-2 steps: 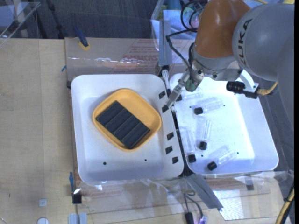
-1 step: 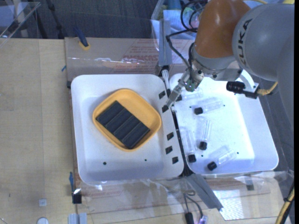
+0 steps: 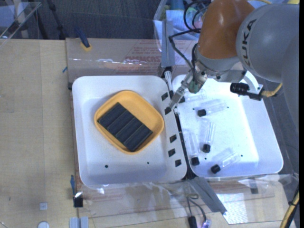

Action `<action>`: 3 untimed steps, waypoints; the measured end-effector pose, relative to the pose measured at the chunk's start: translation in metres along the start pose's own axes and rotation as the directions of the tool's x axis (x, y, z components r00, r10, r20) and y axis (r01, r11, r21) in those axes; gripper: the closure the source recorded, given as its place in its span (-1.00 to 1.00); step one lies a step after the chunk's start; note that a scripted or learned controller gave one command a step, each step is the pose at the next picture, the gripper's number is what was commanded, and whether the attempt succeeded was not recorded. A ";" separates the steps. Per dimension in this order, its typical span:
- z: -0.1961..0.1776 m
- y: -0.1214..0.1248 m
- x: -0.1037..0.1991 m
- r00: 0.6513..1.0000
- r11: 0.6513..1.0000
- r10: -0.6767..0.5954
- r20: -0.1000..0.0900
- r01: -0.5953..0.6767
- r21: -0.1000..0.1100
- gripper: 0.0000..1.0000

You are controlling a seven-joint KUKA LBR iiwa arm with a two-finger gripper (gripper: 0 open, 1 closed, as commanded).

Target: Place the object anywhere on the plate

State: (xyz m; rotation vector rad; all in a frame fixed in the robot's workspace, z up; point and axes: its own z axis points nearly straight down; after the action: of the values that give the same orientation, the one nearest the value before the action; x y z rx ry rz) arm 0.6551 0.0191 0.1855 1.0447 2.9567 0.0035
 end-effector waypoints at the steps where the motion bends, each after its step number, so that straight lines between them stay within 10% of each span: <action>1: 0.000 0.000 0.000 1.000 1.000 0.000 0.000 0.000 0.000 -1.00; 3: 0.000 0.000 0.000 1.000 1.000 0.000 0.000 0.000 0.000 -1.00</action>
State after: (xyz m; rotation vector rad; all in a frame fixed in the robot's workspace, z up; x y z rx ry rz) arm 0.6551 0.0191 0.1855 1.0447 2.9568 0.0035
